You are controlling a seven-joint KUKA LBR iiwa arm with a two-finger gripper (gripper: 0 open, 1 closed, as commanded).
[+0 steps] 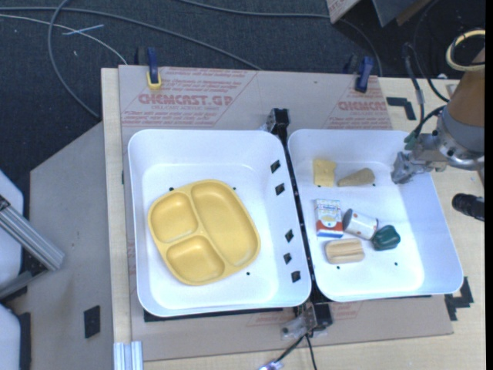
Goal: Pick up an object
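The arm is reaching in from the right side, and its gripper (406, 168) is hanging over the upper right corner of the right bin (431, 276), near the rim. Nothing is sitting between its fingers; if they are wide or narrow, I cannot tell, because they are looking too small and blurred. In the right bin 6 small objects are lying. A yellow block (324, 172) and a tan rounded piece (356, 179) are resting side by side in the upper part, the tan piece being the nearest to the gripper but still apart from it. Lower, a small white carton with red and blue print (329, 216) is lying just beside a white cylinder with a dark end (359, 223), and a dark green object (386, 238) is touching or almost touching this cylinder on its right. Under them a tan bun-like piece (344, 251) is lying. In the left bin (146, 160) a yellow plate with 3 compartments (202, 230) is sitting alone.
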